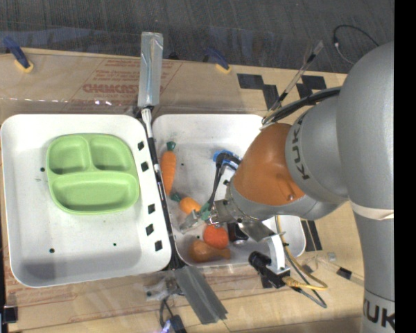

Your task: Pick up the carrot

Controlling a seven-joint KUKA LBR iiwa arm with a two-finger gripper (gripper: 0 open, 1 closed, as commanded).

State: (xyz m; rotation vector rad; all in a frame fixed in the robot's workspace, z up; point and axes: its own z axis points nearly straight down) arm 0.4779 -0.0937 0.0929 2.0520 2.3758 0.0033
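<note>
The long orange carrot with a green top (168, 170) is seen lying lengthwise in the right-hand shallow white bin (194, 127), close along that bin's left wall, near the middle of the frame, well apart from the hand. The hand (206, 216) is placed lower in the same bin, among the small toys at the lower centre; whether it is spread or pressed together cannot be told, and nothing is seen pinched. For the step in hand, judged as the approach, the hand would best be brought up and left over the carrot's middle and set across its narrow width, with room kept from the bin wall.

A small round orange piece (189, 205), a red-orange rounded toy (216, 236) and a brownish toy (202, 251) are also carried in this bin. In the left-hand white bin (17, 186) a green three-compartment plate (92, 173) is held, its compartments bare.
</note>
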